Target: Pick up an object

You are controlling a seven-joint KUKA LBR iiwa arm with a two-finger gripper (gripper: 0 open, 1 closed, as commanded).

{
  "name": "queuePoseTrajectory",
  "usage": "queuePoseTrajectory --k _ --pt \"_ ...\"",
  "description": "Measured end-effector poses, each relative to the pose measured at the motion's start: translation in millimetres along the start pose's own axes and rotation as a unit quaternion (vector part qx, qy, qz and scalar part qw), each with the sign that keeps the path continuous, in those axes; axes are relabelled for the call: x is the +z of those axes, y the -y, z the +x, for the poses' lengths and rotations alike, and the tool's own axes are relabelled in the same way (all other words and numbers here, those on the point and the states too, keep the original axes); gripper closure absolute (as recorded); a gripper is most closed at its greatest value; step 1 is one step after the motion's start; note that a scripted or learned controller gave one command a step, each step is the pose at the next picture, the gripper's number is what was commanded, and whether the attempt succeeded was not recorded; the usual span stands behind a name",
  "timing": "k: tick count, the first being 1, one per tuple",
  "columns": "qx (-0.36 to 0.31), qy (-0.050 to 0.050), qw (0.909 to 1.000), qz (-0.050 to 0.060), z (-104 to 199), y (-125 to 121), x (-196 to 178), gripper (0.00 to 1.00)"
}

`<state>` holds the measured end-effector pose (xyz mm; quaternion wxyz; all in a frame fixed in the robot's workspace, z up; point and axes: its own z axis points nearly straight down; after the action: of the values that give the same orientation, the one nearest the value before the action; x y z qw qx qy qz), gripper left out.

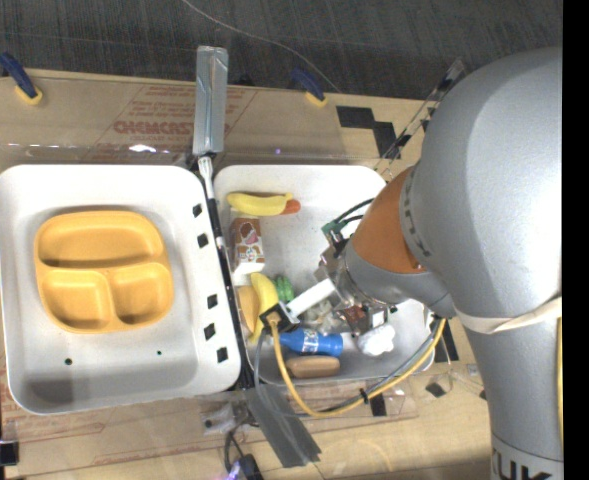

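tool (349,313) low in rt bin (374,183) over clutter, finger state unclear, yellow tray (102,268) in lt bin (14,268)

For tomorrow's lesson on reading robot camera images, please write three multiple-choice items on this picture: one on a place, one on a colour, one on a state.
1. Where does the yellow divided tray lie?
A. In the left bin
B. In the right bin
C. On the bench outside the bins

2. What colour is the bottle near the front of the right bin?
A. Red
B. Blue
C. Black

3. How does the banana at the back of the right bin lie?
A. Standing upright
B. Held up by the arm
C. Flat on the bin floor

Answers: 1 A, the tray sits inside the left bin; 2 B, its body is plainly blue; 3 C, it rests flat, apart from the arm.
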<state>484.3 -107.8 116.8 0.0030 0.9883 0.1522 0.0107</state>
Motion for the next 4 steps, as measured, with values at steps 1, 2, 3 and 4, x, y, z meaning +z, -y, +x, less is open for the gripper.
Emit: queuePoseTrajectory --k 1,2,3,4 --pt "0.001 -0.001 1.0000 0.000 0 -1 -2 0.00" --pt "-0.014 0.011 0.9998 0.007 -1 18 -38 0.00" --pt "0.038 0.011 0.9992 0.006 35 98 -74 0.00" --pt "-0.052 0.014 0.9985 0.008 46 125 -74 0.00"
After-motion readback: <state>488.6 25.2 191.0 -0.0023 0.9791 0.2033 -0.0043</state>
